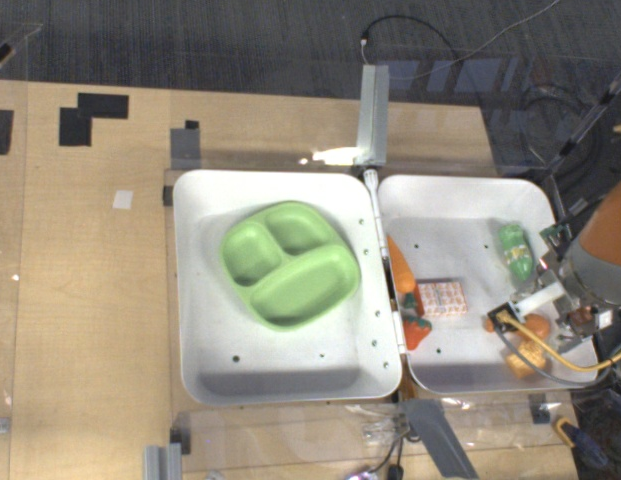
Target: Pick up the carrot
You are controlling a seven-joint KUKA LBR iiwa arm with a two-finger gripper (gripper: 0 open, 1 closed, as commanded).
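Observation:
The carrot is a slim orange piece lying lengthwise against the left wall of the right bin. My gripper hangs at the right side of that bin, far from the carrot, with the grey arm coming in from the right edge. Nothing shows between the gripper and the carrot except other small items.
A pink-and-white box and a red piece lie just right of the carrot. A green item sits toward the bin's right wall, and orange-tan pieces lie under the gripper. The left bin holds a green divided plate.

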